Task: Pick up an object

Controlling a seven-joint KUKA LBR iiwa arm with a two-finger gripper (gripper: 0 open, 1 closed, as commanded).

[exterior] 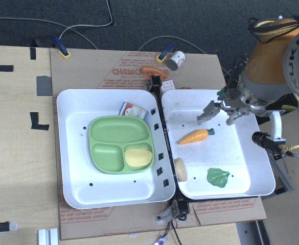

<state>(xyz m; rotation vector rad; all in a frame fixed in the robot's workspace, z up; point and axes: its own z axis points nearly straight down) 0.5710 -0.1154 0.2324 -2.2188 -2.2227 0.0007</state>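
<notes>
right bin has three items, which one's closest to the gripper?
The orange toy carrot, just below-left of the gripper. The green leaf piece and the beige item at the bin's left wall lie farther toward the front.

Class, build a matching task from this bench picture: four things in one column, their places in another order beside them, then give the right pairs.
Things:
1. carrot
2. green leaf
3. green divided plate
4. yellow piece

Places:
A. near corner of the right bin
B. in a plate compartment
C. middle of the left bin
D. middle of the right bin, below the gripper

Pairs: 1-D, 2-A, 3-C, 4-B
</notes>
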